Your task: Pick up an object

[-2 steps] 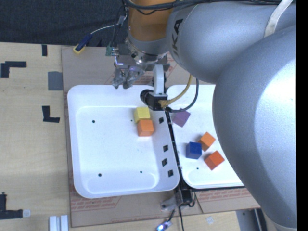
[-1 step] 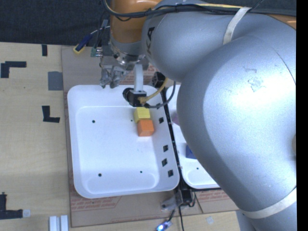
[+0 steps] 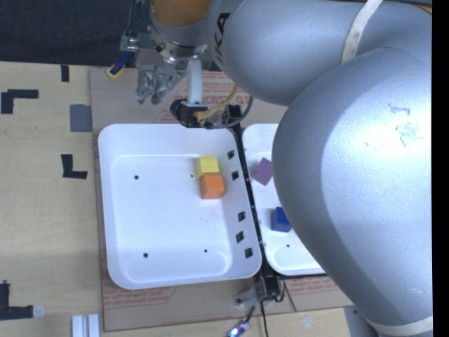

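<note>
Arm point(image 3: 351, 153): looming nearest the lens, hiding much of right bin point(image 3: 298, 262).
Gripper point(image 3: 158, 83): hanging above far edge of left bin point(image 3: 119, 188), outside it; nothing gripped; finger spread: can't tell.
Targets: yellow block point(image 3: 208, 166) and orange block point(image 3: 212, 186) touching, sitting in left bin nr the divider, well apart from gripper, toward cam.
Others: purple block point(image 3: 262, 170), blue block point(image 3: 280, 220) lying in right bin.
Risk: blocks touching, so fingers prob. nudging one while closing on other; wall nearby crowding approach.

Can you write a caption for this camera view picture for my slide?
Robot gripper hovers behind the left bin, which holds a yellow block and an orange block.
</note>
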